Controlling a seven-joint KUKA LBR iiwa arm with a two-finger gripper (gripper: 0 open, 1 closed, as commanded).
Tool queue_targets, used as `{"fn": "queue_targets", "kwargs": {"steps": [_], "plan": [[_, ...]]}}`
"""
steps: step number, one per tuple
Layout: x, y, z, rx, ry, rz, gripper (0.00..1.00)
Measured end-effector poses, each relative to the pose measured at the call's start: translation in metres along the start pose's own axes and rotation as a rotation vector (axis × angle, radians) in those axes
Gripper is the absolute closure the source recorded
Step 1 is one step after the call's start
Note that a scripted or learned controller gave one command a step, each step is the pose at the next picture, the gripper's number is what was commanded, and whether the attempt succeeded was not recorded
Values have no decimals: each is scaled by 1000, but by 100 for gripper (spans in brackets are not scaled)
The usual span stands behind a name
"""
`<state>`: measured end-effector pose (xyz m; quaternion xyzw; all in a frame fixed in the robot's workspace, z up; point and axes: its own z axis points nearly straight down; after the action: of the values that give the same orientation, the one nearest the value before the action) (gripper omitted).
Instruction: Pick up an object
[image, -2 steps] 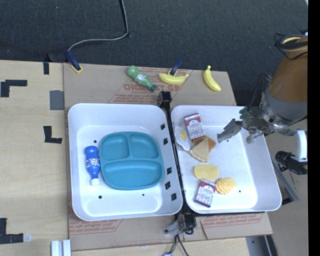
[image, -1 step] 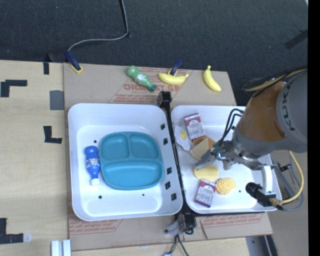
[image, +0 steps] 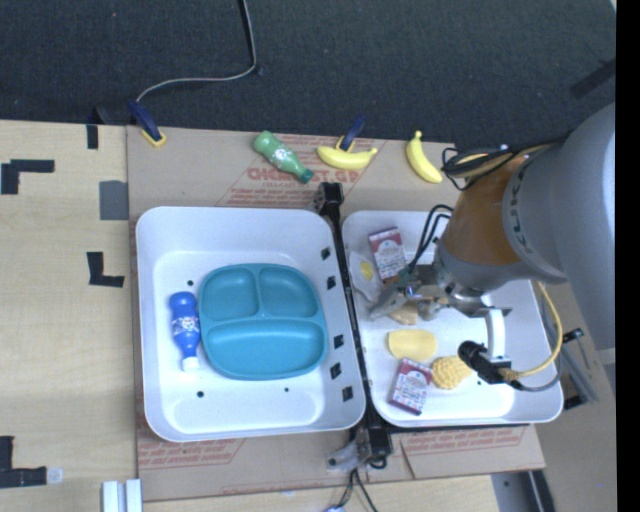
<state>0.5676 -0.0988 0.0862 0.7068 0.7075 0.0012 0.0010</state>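
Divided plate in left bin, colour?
Teal blue, a single plain colour: divided plate in the left bin, seen in the camera view.

pale wood bench (image: 50, 330) below what looks like dark carpet (image: 400, 60).

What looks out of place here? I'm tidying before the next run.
Three toys lie outside the bins on the cardboard behind them: a green bottle on its side and two bananas. In the left bin, the blue bottle also lies flat, beside the blue divided plate.
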Motion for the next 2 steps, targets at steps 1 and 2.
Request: {"fn": "queue_targets", "kwargs": {"steps": [1, 2], "plan": [[6, 79, -3, 3, -1, 0, 0], [-1, 100, 1, 7, -3, -1, 0]]}}
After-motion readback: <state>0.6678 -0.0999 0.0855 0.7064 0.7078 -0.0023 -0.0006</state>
